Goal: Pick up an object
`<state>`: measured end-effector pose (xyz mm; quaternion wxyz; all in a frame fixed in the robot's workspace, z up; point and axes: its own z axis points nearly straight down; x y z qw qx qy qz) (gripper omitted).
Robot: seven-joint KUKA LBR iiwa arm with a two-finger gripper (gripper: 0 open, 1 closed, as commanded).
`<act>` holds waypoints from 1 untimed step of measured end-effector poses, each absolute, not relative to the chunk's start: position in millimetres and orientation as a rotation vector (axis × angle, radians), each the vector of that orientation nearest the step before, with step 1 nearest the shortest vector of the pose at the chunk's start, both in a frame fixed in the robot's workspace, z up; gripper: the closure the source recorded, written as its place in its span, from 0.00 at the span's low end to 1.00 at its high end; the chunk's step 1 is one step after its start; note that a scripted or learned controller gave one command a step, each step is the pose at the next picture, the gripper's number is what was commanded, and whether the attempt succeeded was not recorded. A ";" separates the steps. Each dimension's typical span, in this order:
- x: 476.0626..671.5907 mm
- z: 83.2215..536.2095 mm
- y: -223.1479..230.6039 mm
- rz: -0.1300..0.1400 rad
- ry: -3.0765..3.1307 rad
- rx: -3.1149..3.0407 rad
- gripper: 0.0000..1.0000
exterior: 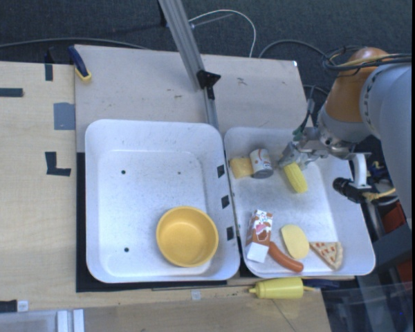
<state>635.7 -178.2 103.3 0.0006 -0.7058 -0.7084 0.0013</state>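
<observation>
Lying seemingly under claw: corn

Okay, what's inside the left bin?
Inside the left bin a yellow bowl sits near the front right corner. Whatever lies beneath the bowl is covered.

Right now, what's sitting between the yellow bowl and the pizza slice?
In the camera view, between the yellow bowl and the pizza slice lie a small carton, a sausage and a pale yellow oval piece.
</observation>
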 end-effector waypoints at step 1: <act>637.3 145.8 -175.1 -0.003 -2.225 -2.221 1.00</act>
